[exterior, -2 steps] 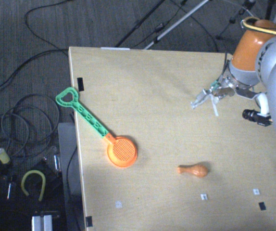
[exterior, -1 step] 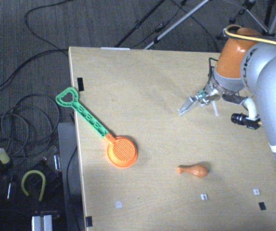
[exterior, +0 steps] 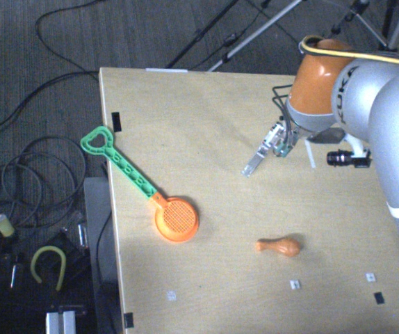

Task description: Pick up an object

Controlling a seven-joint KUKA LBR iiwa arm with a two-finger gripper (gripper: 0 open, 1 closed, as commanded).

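Here is the arm, grey with its orange band, reaching in from the right and angled down toward the middle of the tan surface. The gripper points down and to the left, its tip low over bare board in the upper centre; it looks slim and drawn together at the tip, with nothing between its fingers, though at this slant I cannot tell for certain how far apart they stand.

Over on the left, a strainer lies flat: its green handle hangs off the surface's left edge at the looped end and runs diagonally down to an orange mesh head resting on the board. It sits well apart from the gripper.

Lower right of centre lies a small orange drumstick-shaped toy, on its side, narrow end to the left, bulb to the right. It is below the gripper and clear of it, not touching anything else.

A few small dark and pale markers dot the board near its lower edge. Off the surface to the left, black cables coil on the dark floor.
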